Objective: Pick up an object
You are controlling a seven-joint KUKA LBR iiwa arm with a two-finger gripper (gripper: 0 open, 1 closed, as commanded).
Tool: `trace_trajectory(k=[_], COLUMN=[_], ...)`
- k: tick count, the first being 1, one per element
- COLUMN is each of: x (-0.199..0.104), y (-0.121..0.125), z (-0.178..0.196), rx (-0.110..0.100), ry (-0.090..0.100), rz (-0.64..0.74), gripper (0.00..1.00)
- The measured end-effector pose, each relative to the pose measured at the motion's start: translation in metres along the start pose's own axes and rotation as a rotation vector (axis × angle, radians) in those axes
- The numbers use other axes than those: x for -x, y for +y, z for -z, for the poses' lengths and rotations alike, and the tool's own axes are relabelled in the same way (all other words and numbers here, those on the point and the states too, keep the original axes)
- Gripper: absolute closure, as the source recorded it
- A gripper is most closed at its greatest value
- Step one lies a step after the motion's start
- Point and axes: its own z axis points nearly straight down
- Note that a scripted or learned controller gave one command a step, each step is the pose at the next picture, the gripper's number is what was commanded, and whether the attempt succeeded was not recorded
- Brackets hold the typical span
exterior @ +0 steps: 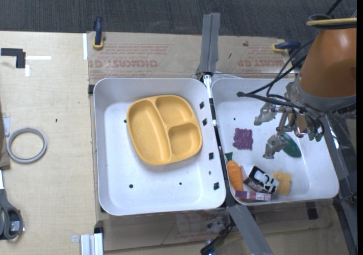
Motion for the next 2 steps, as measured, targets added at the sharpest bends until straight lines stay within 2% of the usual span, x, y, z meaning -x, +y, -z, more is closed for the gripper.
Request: trace_trajectory(k=[1, 2], x=[0.062, 0.018], y=[-0.046, -0.024], z=[-0.019, -0.094], rx=[0.000, -0.001], ry=[-0.001, 0.002], rz=[-0.072, -0.707], gripper=[0.00, 0.00])
